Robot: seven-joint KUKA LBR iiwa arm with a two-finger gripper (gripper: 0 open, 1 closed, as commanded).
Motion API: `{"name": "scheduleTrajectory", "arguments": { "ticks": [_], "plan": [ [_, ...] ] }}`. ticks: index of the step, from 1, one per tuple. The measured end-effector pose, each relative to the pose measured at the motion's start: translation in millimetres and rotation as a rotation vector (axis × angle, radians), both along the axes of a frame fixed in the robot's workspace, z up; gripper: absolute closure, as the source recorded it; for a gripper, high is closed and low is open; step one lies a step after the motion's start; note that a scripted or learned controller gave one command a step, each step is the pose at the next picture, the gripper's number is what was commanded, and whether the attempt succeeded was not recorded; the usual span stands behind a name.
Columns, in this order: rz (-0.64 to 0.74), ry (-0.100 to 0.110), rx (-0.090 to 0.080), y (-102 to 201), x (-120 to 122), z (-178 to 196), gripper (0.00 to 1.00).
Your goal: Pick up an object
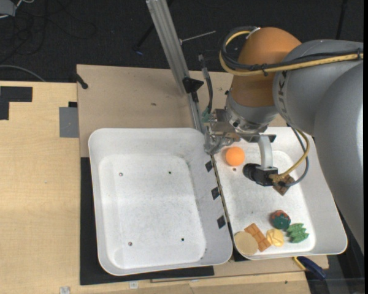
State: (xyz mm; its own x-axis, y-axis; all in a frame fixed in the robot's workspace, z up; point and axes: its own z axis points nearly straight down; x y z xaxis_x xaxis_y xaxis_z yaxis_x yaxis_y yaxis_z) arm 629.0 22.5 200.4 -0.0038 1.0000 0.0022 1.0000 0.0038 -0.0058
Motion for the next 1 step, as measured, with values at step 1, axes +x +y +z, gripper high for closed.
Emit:
{"name": "scheduleTrajectory", "arguments": {
  "ticks": [1],
  "plan": [
    [0.000, -0.001, 0.000, 44.6, -16.1, 17.3, 1.00]
  ]
}}
